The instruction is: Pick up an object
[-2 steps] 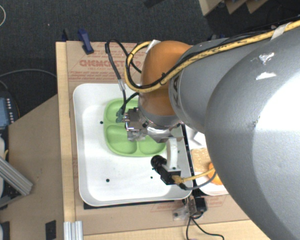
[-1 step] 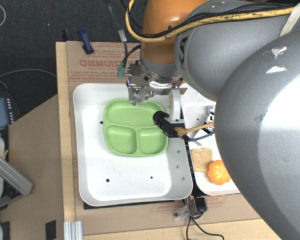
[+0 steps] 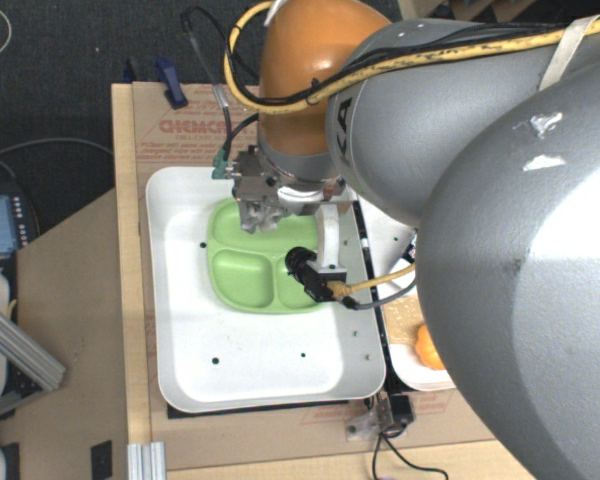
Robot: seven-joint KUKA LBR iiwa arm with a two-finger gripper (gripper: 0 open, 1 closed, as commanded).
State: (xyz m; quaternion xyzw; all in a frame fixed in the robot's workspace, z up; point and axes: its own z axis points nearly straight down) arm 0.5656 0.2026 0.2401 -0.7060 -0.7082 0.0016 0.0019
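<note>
The arm reached down over a green divided plate in the left bin.

The gripper (image 3: 263, 211) was low over the far part of the green plate (image 3: 248, 273), which lay in the middle of the left white bin (image 3: 185, 338). How the claw stood, wide or narrow, I cannot tell, because the wrist hid it. An orange object (image 3: 427, 348) lay in the right bin (image 3: 405, 373), partly behind the arm.
</note>
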